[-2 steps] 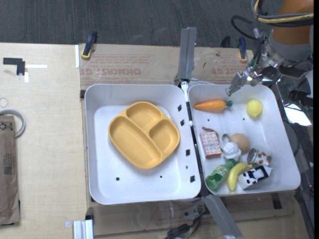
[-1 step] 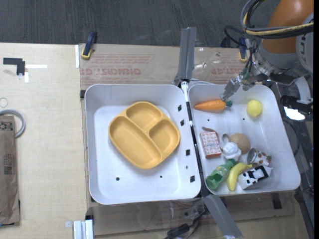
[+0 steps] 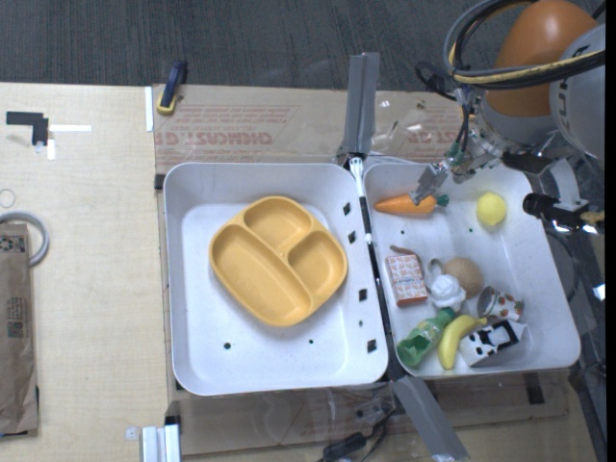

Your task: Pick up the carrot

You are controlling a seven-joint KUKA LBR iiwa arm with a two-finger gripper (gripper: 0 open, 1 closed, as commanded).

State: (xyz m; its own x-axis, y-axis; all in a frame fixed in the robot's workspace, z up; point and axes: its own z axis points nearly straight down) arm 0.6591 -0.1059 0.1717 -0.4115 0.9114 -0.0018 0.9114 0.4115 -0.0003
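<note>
Bench surface [image 3: 77, 258] is pale wood-grain board, with a brown cardboard sheet [image 3: 250, 128] printed in red lettering laid along its far side. Beyond the bench, the floor [image 3: 241, 17] is dark grey carpet. Lighting is even, casting only soft shadows; walls and windows cannot be assessed.

Grey arm with orange band [image 3: 549, 37] cut off by the top and right edges, we cannot tell the stance of its small two-finger gripper [image 3: 430, 183], brown paper bag [image 3: 14, 325] cropped at the left edge, print on the small red-and-white carton [image 3: 405, 277] too small for us to read
</note>
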